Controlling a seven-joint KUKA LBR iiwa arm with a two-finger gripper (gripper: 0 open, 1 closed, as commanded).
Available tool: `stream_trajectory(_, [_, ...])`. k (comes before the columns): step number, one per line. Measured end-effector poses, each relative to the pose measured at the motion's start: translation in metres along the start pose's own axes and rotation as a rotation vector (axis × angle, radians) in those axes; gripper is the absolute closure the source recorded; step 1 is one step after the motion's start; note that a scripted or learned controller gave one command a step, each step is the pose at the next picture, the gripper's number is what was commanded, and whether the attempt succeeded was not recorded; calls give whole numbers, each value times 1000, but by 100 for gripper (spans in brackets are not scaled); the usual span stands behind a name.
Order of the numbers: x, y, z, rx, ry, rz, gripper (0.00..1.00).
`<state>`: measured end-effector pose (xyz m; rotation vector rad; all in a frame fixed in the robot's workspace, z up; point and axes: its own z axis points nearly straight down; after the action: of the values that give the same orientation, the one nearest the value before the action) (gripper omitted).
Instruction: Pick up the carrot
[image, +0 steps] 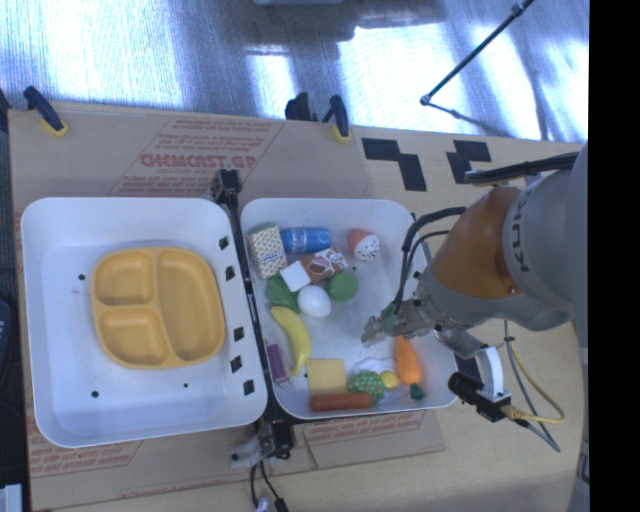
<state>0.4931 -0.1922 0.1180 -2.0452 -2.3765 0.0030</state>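
Carrot (407, 362) lain at the right bin's (395, 215) lower right corner, beside a yellow block (325, 376), gripper (385, 328) poised just above its upper end, finger spread not discernible, partitioned yellow plate (158, 305) set in the left bin (40, 300).

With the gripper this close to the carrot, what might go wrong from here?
The carrot lies against the right bin's wall, so a finger may strike the rim or find no room beside it. The gripper sits at the carrot's upper end, so a grasp could slip off. Broccoli crowds it and may be nudged.
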Motion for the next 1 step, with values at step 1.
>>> stream_trajectory(1, [33, -12, -118, -5, -3, 76, 100])
